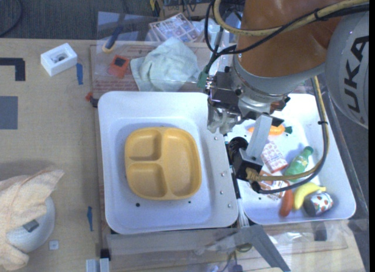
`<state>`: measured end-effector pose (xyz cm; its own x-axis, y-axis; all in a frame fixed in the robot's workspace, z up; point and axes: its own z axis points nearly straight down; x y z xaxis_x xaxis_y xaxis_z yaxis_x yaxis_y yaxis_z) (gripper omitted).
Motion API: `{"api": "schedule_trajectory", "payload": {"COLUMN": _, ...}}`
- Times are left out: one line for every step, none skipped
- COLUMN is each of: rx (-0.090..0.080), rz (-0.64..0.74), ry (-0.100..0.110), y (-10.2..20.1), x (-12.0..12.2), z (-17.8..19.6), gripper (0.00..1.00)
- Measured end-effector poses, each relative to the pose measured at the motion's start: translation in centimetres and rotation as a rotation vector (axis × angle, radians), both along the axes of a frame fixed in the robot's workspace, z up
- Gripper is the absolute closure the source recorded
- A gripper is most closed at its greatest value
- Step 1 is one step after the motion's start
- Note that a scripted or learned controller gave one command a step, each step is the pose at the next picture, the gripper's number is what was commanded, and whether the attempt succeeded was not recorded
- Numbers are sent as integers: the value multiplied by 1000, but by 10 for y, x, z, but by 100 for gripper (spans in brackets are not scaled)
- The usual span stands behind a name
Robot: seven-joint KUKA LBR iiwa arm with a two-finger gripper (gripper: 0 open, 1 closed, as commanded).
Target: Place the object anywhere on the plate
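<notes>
A yellow divided plate (163, 162) lies in the middle of the left white bin (111, 112), with nothing on it. My gripper (218, 122) hangs over the wall between the two bins, just right of the plate's upper right corner, and nothing is visibly held in it. The right bin (343, 200) holds several small objects: a red and white packet (273, 157), a green bottle (300, 162), a yellow banana (305, 194), an orange carrot (285, 204) and a round patterned ball (320, 203). The arm hides the right bin's upper part.
Behind the left bin lie a crumpled pale cloth (169, 64), a small orange item (119, 64) and a printed card (173, 29). A white box (58, 58) sits on the bench at the far left, and a beige towel (26, 197) lies at the lower left.
</notes>
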<state>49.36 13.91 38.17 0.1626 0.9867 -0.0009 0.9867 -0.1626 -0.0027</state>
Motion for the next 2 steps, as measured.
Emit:
{"api": "schedule_trajectory", "payload": {"rx": 0, "rz": -535, "ry": -4, "y": 10, "x": -2, "z": 21, "gripper": 100}}
{"api": "schedule_trajectory", "payload": {"rx": 1, "rz": -766, "ry": -4, "y": -6, "x": 72, "z": -14, "gripper": 100}}
